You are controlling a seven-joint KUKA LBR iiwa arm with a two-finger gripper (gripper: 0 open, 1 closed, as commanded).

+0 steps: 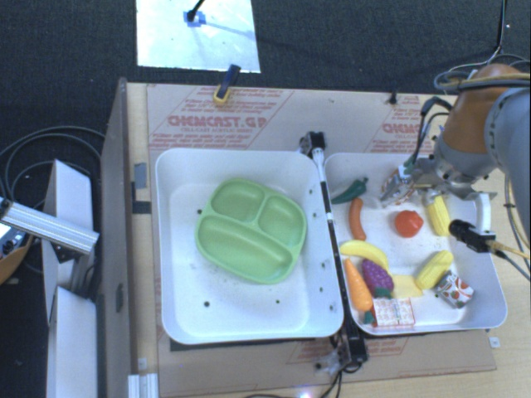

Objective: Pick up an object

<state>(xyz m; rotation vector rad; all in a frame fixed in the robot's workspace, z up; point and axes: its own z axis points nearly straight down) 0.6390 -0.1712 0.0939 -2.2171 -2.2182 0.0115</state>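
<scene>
My gripper (399,189) hangs over the back of the right bin (489,305), just behind a red tomato (407,223). An ear of yellow corn (437,215) lies to the tomato's right, and an orange-red sausage (357,218) to its left. A green chili (348,191) rests by the bin's back left wall. Toward the front lie a banana (363,251), a carrot (358,283), purple grapes (377,277), a yellow cheese block (406,286), a second yellow corn piece (434,269), a small carton (454,289) and a red-and-white box (393,312). I see nothing between the gripper's tips.
The left bin (178,305) holds a green divided plate (250,230). A raised divider (328,222) separates the two bins. The arm (485,123) reaches in from the right over the right bin's back corner.
</scene>
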